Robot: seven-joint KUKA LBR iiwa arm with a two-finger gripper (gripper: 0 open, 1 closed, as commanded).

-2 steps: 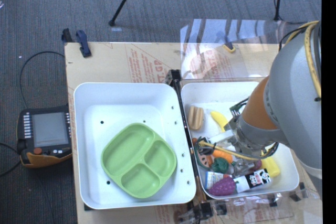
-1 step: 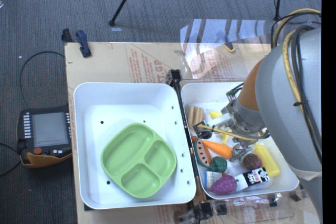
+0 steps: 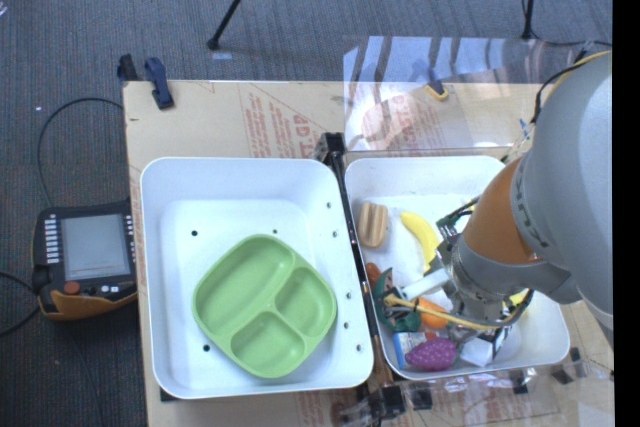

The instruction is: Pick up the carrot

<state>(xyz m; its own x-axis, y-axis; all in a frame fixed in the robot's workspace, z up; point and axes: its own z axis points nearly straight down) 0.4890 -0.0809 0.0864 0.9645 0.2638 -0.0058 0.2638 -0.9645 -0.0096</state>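
The carrot (image 3: 433, 314) is a small orange piece with a green leafy end, lying in the lower left part of the right bin (image 3: 470, 170). My gripper (image 3: 468, 307) hangs low over the bin just to the right of the carrot, and its body and cables cover the carrot's right end. The orange-banded wrist (image 3: 500, 225) rises up and to the right behind it. I cannot make out anything held by the gripper.
Around the carrot lie a yellow banana (image 3: 421, 235), a tan bread-like piece (image 3: 373, 223), purple grapes (image 3: 432, 353) and a small red item (image 3: 373, 272). A green divided plate (image 3: 265, 305) sits in the left bin (image 3: 170, 185). A teach pendant (image 3: 85, 255) lies left of the bench.
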